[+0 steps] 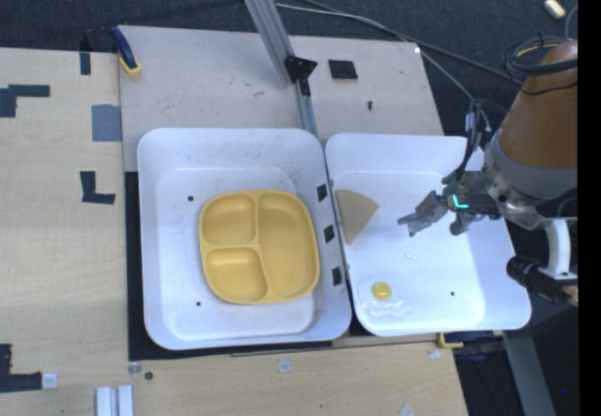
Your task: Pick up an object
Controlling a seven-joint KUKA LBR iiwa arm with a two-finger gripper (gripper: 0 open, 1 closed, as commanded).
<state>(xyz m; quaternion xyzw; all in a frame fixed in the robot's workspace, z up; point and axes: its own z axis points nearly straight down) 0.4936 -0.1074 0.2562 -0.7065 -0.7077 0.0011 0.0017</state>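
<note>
A yellow divided plate [260,246] lies in the left bin [160,217]. In the right bin [470,283] a tan wedge-shaped piece [355,212] rests against the left wall, and a fried egg toy [382,293] with a yellow yolk lies near the front edge. My gripper [434,214] hangs over the middle of the right bin, to the right of the tan wedge and above the egg. Its dark fingers [420,215] point left and look spread, with nothing between them.
A slanted metal pole [268,10] runs down from the top to a black bracket [300,69] behind the bins. A blue and yellow clamp [125,50] sits on the bench at the back left. The arm's orange band [547,95] stands at the right.
</note>
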